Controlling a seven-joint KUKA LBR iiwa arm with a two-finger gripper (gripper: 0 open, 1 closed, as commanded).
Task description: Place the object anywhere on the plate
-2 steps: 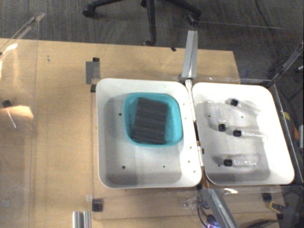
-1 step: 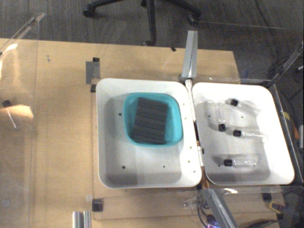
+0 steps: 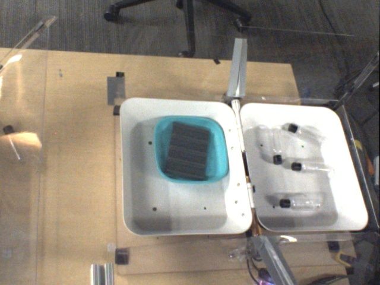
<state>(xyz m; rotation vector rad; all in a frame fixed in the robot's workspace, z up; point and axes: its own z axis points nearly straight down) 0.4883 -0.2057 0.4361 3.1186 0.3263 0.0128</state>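
A teal square plate (image 3: 221, 153) lies in the left white bin (image 3: 136, 177), toward its back. A dark grey ribbed block (image 3: 188, 151) rests flat on the plate, covering most of its middle. In the right white bin (image 3: 350, 206) lie several clear plastic bottles with black caps: one near the back (image 3: 295, 129), one in the middle (image 3: 309, 167) and one near the front (image 3: 300, 203).
A metal post (image 3: 237, 70) stands behind the seam between the bins. The wooden bench (image 3: 59, 177) stretches out to the left. An office chair base (image 3: 187, 10) sits on the carpet beyond the bench. Cables and a bracket (image 3: 267, 263) lie at the front.
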